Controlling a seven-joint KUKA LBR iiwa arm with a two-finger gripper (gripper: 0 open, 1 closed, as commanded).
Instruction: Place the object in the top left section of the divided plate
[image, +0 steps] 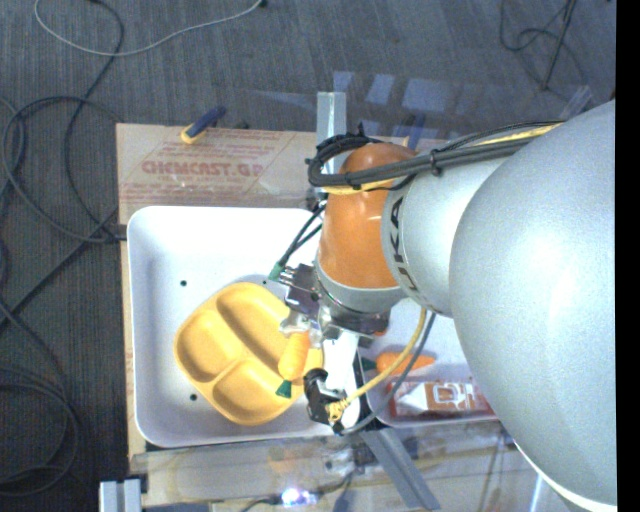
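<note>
A: What is being shown, from biggest down?
B: The arm (520, 270) is being held over the bins; the yellow plate (232, 350) is lying in the left bin (160, 260)
A: The gripper (300, 345)?
B: An orange-yellow object (296, 352) is seen at it, over the plate's right edge; its grip cannot be told

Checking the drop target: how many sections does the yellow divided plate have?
3 show on the divided plate: two upper ones side by side, one lower. The claw overlaps its right edge, possibly hiding more.

right bin (440, 398) mostly behind arm (520, 300)
</note>
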